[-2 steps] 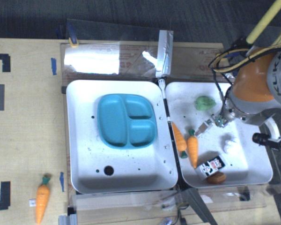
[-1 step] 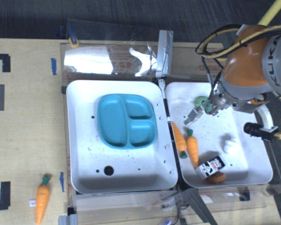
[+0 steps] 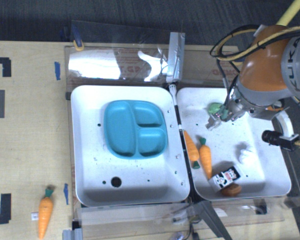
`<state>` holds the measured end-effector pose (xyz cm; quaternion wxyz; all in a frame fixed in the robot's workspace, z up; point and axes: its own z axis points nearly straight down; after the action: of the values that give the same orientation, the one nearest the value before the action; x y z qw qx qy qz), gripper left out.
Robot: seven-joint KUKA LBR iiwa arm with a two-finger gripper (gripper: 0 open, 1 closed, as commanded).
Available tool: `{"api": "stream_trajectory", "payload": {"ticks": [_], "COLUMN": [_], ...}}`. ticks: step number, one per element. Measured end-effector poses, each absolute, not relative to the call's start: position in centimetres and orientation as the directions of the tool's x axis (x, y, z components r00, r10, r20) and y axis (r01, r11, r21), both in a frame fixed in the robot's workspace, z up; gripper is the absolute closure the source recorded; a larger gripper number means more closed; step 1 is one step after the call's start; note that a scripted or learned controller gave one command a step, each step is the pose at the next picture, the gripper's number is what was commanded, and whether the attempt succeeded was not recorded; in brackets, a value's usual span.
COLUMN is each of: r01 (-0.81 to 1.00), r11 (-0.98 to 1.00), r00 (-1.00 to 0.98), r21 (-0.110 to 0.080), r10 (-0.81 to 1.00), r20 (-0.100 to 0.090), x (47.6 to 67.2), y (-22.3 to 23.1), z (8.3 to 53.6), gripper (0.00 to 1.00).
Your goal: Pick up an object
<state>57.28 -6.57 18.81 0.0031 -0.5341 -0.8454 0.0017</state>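
Gripper [image 3: 219, 118] hangs over the far part of the right bin [image 3: 270, 184], beside a small green object [image 3: 215, 107]; if its jaws are open or closed, I cannot tell. Two carrots [image 3: 199, 153] lie at this bin's left wall.

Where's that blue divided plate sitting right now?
The blue divided plastic plate lies flat in the left white bin, toward its upper middle, across the divider from the two orange toy carrots in the right white bin.
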Motion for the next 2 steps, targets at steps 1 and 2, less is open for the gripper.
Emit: {"api": "stream_trajectory", "payload": {"ticks": [1, 2], "r01": [0.903, 0.997], "r11": [0.429, 0.078], "r00": [-0.429, -0.078], "r21": [-0.007, -0.010], "r10": [0.903, 0.997], "r20": [0.004, 0.002], "x": [57.3, 50.8], "y": [-6.6, -7.2], "z": [18.8, 18.1], "gripper": [0.00, 0.00]}}
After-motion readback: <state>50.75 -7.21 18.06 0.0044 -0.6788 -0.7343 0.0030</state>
